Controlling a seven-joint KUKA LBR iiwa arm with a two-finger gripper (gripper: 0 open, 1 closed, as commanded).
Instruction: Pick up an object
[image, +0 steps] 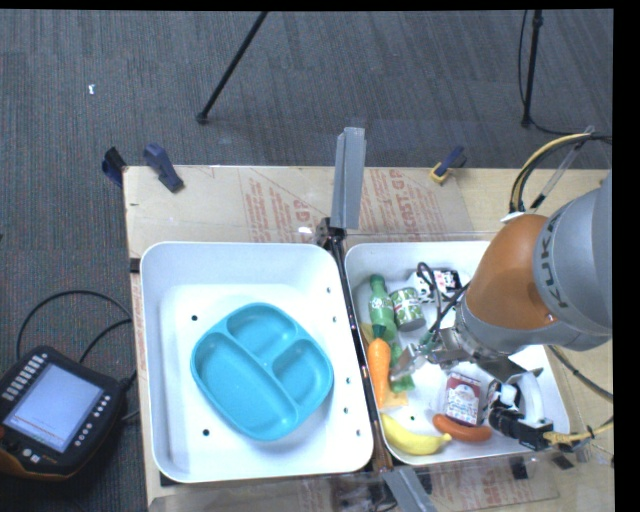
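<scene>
The gripper (415, 358) is lowered just right of the carrot (379, 368), whose long axis runs along the bin (520, 452) wall; finger state cannot be told.

Grey arm (570, 270) in from right, orange wrist bent, tool (415, 360) low

I see dark grey carpet (120, 60), tripod legs (232, 62) up top, wooden bench top (250, 200) with blue clamps (160, 165), a handheld pendant (55, 405) bottom left.
</scene>
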